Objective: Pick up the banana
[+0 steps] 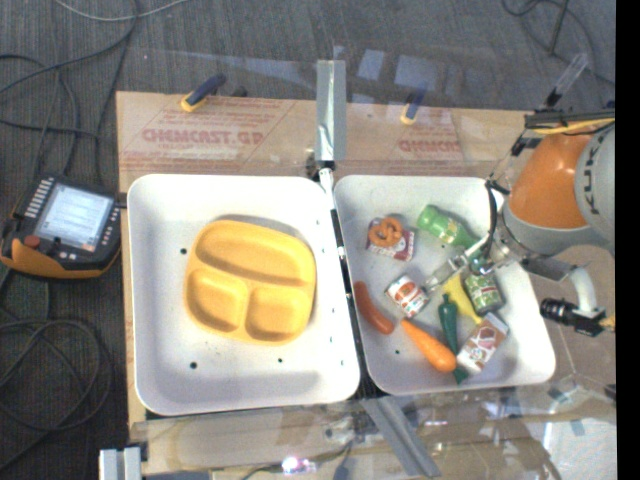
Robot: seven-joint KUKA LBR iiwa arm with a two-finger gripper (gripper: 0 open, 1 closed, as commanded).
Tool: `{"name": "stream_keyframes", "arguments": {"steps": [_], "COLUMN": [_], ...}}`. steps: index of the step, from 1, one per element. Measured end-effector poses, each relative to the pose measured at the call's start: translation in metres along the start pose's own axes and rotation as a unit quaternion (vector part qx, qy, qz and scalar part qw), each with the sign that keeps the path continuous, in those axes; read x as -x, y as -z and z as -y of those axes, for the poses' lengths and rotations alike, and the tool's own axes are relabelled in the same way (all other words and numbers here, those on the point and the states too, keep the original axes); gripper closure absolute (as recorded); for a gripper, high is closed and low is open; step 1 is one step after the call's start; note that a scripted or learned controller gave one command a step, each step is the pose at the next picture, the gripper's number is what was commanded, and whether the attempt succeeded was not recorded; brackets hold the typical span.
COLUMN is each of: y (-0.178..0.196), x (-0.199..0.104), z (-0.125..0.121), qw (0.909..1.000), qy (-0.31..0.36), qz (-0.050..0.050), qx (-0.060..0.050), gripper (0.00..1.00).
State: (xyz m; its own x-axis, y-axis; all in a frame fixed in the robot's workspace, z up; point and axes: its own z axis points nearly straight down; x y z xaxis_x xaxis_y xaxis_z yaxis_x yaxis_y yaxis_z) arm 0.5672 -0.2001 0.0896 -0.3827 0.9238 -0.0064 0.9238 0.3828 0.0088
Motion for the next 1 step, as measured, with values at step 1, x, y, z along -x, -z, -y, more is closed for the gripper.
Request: {"name": "stream_keyframes", "arguments": {"steps": [1], "y": [0.01], "x": [0.0005], "z": [-0.0018], "qw": [1.0], "qy": [0.0], "qz": [0.001], "qx": [0.003], "gripper": [1.0]}}
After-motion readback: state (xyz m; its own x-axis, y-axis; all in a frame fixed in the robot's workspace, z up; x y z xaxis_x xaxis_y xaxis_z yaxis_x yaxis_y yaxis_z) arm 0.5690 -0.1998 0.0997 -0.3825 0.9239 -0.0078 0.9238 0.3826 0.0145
